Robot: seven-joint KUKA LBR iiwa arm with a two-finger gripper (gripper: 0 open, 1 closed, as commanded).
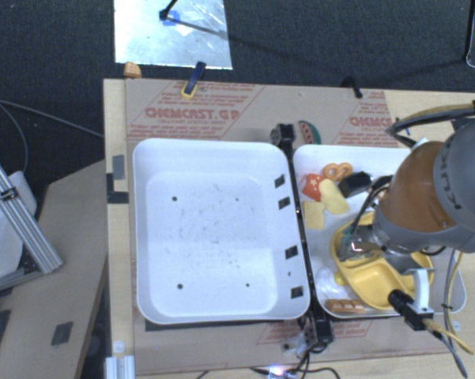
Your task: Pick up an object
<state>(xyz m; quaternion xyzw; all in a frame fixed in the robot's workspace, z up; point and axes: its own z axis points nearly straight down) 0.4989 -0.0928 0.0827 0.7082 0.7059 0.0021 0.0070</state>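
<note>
Reading the bench first, we find red print on the brown board [221,110] that lies under both bins: "CHEMCAST GP" above the left bin, and the same word again, partly cut off, above the right bin. We can read no other writing; the smaller lines of print beneath the big letters are too fine to make out.

We see the left bin [154,212] with a speckled white floor, and four small dark clips along the wall it shares with its neighbour. The right bin [312,155] holds the clutter: a pretzel-shaped piece [337,170] near its far wall, a red piece [311,185] touching a pale yellow piece [333,197], a black object [354,183] just beside them, a yellow dish [369,282] toward the near wall, and a brown sausage-like item [349,306] at its near edge.

We see the arm [435,188] coming in from the right, its orange band over the middle of the right bin, with the gripper [362,243] pointing down beside the yellow dish. The wrist hides the claw, so we cannot tell how it stands or whether anything is in it.

Around the bench we see dark carpet [47,46], a shiny silver sheet [174,22] at the far side, a yellow and blue clamp [193,80] on the board's far edge, a small tan block [131,70] at its corner, and an aluminium rail [16,212] on a pale table to the left.
</note>
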